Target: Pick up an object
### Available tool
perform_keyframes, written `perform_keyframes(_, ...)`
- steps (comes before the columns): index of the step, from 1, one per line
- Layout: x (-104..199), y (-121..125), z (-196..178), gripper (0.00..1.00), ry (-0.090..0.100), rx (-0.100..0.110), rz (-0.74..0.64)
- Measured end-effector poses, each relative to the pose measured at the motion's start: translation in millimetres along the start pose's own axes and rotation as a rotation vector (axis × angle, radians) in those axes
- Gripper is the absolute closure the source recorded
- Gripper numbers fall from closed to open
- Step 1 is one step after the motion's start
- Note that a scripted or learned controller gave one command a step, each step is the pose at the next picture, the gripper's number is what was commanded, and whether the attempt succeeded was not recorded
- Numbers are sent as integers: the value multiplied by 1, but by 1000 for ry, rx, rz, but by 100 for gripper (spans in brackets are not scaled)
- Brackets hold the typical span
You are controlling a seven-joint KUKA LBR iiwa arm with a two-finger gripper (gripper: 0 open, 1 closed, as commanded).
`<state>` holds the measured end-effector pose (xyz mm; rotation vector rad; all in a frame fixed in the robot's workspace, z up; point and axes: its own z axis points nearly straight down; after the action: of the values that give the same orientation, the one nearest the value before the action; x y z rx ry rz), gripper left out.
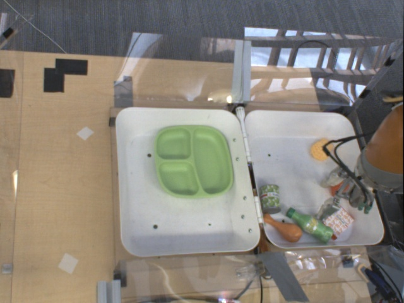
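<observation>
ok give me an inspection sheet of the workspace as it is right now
surface: wooden bench with two white bins, left bin and right bin
job's things: in the right bin, green bottle, drumstick, green can, yellow disc, red-and-white packet
clutter: green divided plate in the left bin
grippers: pincer low over the right bin's right side, finger state unclear
cables: black cable looping by the arm
surroundings: black markers on the bench, metal frame behind

No text is legible (labels too small to read).
</observation>
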<state>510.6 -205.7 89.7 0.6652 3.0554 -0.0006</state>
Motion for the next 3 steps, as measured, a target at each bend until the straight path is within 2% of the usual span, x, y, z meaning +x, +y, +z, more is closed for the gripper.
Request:
perform_keyframes(1, -5, 2, -14, 100, -15, -1, -8)
perform_keyframes(2, 61, 88, -106, 100, 2, -3, -225)
perform_keyframes(3, 52, 78, -160, 100, 4, 0, 37)
